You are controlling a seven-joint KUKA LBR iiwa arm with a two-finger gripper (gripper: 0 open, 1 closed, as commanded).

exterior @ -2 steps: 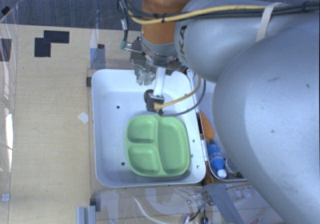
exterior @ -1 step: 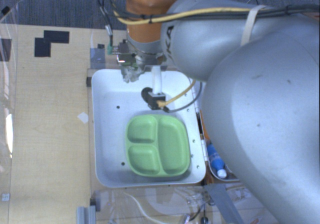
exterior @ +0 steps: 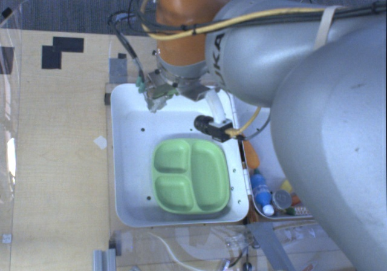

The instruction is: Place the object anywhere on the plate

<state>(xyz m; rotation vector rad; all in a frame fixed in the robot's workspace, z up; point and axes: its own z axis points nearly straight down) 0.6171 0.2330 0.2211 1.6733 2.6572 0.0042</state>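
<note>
A light green plate point(exterior: 191, 175) with three compartments lies in the left white bin point(exterior: 123, 167), toward its near right part. Nothing lies on the plate. My gripper point(exterior: 158, 95) hangs over the bin's far edge, above and behind the plate, under the orange wrist band point(exterior: 184, 16). A black part with a yellow tip point(exterior: 213, 127) juts out just beyond the plate's far right corner. I cannot make out any object held at the gripper.
The grey arm covers most of the right bin. At its visible left edge lie a blue bottle point(exterior: 261, 189), an orange item point(exterior: 251, 157) and several small things point(exterior: 284, 198). Bare wooden bench point(exterior: 54, 161) extends to the left.
</note>
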